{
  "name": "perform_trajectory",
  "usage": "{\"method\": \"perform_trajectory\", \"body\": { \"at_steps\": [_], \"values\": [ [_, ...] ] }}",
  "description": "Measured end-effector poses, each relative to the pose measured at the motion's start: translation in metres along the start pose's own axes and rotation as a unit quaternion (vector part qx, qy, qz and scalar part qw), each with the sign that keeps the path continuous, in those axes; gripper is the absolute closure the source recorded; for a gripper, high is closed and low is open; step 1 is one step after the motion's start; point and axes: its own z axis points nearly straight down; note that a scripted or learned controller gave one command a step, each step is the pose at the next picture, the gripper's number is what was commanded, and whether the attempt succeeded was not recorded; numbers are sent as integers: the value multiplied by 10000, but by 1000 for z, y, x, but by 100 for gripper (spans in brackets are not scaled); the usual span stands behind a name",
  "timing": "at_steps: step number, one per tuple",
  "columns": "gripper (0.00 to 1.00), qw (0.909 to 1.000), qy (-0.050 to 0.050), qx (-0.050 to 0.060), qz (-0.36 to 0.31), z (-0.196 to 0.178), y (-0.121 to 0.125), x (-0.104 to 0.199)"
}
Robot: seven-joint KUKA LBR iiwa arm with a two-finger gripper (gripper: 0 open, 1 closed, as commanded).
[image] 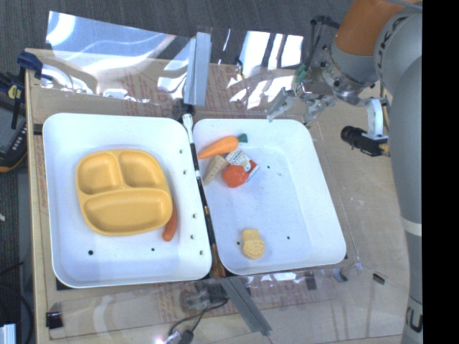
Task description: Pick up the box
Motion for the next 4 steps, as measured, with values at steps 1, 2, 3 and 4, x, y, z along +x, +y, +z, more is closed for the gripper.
{"method": "perform_trajectory", "body": {
  "at_steps": [1,2,3,4],
  "values": [
    [0,9958,3,-2,910,163,-6,3],
    [0,9991,-9,-39,-413,176,-1,16],
    [100,9990,-6,-55,-437,164,1,18],
    [0,9990,-6,-55,-437,164,1,18]
  ]
}}
